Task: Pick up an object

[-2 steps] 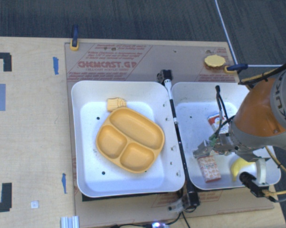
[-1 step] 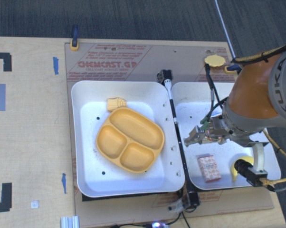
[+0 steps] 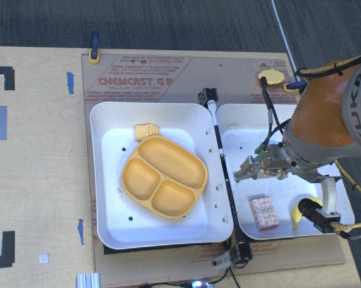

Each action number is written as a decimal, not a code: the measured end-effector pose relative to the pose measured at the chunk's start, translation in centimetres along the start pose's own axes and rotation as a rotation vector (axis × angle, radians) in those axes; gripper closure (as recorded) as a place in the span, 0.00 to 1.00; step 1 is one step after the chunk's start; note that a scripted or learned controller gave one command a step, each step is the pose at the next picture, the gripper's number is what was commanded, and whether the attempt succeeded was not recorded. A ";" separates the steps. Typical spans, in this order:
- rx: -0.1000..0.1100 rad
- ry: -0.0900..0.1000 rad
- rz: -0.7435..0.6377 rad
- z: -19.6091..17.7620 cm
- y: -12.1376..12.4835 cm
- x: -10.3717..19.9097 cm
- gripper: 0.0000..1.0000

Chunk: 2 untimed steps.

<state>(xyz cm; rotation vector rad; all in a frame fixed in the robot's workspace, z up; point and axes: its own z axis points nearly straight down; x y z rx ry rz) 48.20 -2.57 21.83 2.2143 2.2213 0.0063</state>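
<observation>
Reach matters most at this moment: the gripper hangs over the middle of the right bin, pointing toward the divider between the two bins, and the nearest thing to pick lies on the side of it toward the near edge of the counter. That thing is a small pink-and-white packet, flat on the bin floor near the front wall, apart from the gripper and not touching it. Its long axis runs roughly front to back, tilted only slightly. A yellow, banana-like piece sits just beside the packet, further to the right, partly hidden by a black part of the arm's gear.

Whether the metal fingers are spread or closed cannot be told; they appear as a blurred cluster and nothing is visibly held between them.

In the left bin a tan divided plate lies slanted across the floor, with a small tan block touching its far rim. Both are across the divider, well apart from the gripper.

As a judgement, the packet is the easier target: the gripper would need to shift toward the front wall and come down, closing across the packet's short side. The yellow piece close by may get in the way.
</observation>
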 end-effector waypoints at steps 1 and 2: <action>-0.004 -0.001 -0.001 -1.0 0.2 0.0 1.00; -0.008 -0.002 -0.003 -2.0 0.3 0.1 1.00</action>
